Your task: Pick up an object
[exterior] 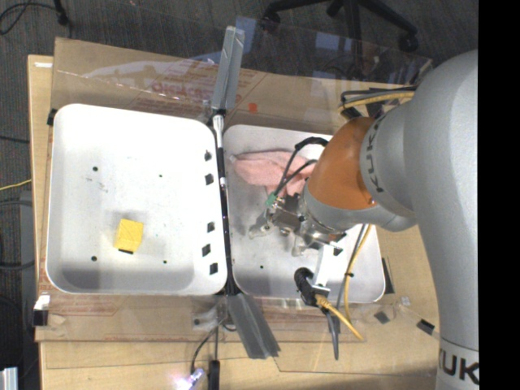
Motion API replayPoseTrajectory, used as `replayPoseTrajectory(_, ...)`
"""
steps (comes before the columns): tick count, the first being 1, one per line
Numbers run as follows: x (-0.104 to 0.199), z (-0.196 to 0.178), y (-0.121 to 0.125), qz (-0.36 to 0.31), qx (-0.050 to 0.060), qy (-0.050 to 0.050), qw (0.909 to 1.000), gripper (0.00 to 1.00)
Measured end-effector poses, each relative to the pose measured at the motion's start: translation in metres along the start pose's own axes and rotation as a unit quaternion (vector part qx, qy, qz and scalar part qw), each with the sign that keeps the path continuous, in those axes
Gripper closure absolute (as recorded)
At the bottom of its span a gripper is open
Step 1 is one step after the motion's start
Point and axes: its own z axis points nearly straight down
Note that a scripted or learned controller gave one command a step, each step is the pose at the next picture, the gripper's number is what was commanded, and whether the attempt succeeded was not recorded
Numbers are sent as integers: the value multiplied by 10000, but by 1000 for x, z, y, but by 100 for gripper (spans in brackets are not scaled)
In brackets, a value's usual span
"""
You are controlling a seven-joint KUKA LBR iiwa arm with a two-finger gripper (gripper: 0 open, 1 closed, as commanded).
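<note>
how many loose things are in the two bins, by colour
yellow: 1, the yellow block in the left bin
pink: 1, the pink cloth in the right bin, partly under the arm
total: 2

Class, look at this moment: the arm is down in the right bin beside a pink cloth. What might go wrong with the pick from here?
1. The pink cloth is soft and lies against the right bin's far wall, so the gripper may snag only a fold, or miss.
2. Loose cables hang by the wrist and could catch the bin's rim.
</note>
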Motion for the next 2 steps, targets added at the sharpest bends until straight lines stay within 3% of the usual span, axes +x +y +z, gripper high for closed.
replayPoseTrajectory(1,17,9,55,-531,-10,-3,9986,0)
replayPoseTrajectory(2,48,8,94,-1625,-16,-7,9867,0)
